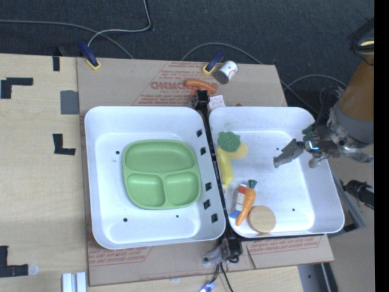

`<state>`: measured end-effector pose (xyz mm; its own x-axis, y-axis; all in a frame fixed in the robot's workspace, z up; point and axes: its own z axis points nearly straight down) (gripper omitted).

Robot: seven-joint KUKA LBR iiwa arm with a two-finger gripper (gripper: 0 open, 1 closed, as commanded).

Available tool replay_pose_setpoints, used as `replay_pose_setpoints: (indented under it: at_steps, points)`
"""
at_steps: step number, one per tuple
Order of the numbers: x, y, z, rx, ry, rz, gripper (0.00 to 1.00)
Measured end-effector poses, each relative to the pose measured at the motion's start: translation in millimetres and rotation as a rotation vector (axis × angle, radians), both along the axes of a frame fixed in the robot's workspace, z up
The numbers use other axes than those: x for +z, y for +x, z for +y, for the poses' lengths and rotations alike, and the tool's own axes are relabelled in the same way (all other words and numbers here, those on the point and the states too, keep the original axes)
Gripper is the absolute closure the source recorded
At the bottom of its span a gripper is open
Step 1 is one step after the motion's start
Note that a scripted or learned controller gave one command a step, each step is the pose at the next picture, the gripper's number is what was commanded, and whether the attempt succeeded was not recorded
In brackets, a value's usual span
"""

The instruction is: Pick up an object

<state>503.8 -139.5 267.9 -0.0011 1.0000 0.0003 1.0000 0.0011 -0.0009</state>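
The grey arm's two-finger gripper (pixel 298 151) hangs over the right shallow white plastic bin (pixel 316 215); whether its dark fingers are spread or closed cannot be told, and nothing shows between them. The left white bin (pixel 100 181) holds a smooth green three-compartment plate (pixel 162 173). Along the right bin's left side lie a yellow banana (pixel 226 166), a round tan disc (pixel 263 219), a green broccoli-like piece (pixel 228 141) and an orange toy carrot (pixel 246 202).

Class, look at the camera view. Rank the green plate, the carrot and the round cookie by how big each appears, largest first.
1. Green plate, by far the largest.
2. Carrot and cookie: too close to rank; the carrot is longer but thin, the cookie is wider.
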Motion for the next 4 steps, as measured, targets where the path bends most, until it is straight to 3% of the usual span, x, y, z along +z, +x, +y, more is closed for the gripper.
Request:
replay_pose_setpoints:
  at_steps: [1,2,3,4]
  points:
    - [-99,8,44,0.0,0.001,0.003,0.0]
    - [-142,-21,44,-0.001,0.001,0.002,0.0]
    - [-181,10,36,0.003,0.001,-0.008,0.0]
    - [-172,9,34,0.0,-0.003,-0.007,1.0]
